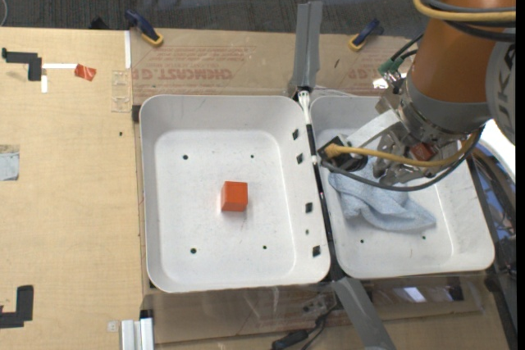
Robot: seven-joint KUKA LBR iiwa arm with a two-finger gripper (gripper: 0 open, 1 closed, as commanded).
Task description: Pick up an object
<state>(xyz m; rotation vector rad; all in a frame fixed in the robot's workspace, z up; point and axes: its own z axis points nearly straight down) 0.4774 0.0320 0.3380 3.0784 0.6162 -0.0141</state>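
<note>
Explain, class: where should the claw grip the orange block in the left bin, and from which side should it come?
Probably from straight above, closing on two opposite vertical faces of the block. It sits flat and alone near the middle of the left bin, well away from the walls, so its sides are free and its top face is exposed to a downward approach.

Grey arm (467, 37) reaching from right, gripper (394, 170) low.
</note>
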